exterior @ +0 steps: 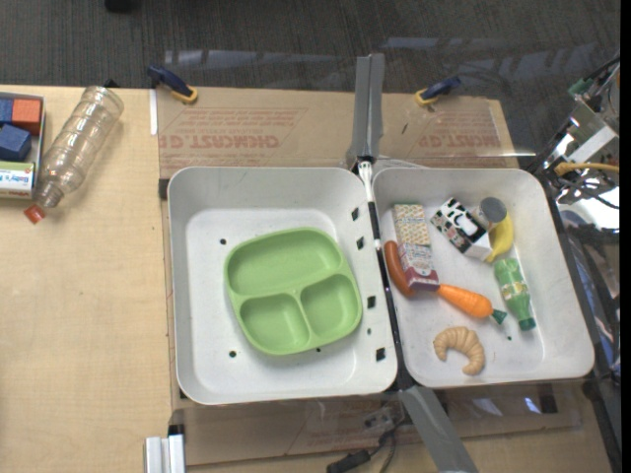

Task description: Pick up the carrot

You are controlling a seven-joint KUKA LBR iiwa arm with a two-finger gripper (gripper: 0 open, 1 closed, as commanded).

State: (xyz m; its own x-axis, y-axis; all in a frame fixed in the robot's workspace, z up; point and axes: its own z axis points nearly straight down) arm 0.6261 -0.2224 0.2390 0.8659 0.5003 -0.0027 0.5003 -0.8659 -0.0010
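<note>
Nearest the camera, a croissant (461, 349) sits in the right bin (567, 294), with the carrot (463, 301) just beyond it, untouched beside a sausage (398, 267). Judging so, approach comes next: descend over the carrot. Pincer state: cannot tell. Cardboard (237, 131) beyond reads "CHEMCEST".

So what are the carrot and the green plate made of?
The carrot looks like toy plastic: smooth, evenly orange, with a moulded green tip. The green plate seems matte plastic too, one flat colour with rounded moulded compartments. Both are guesses from looks.
</note>
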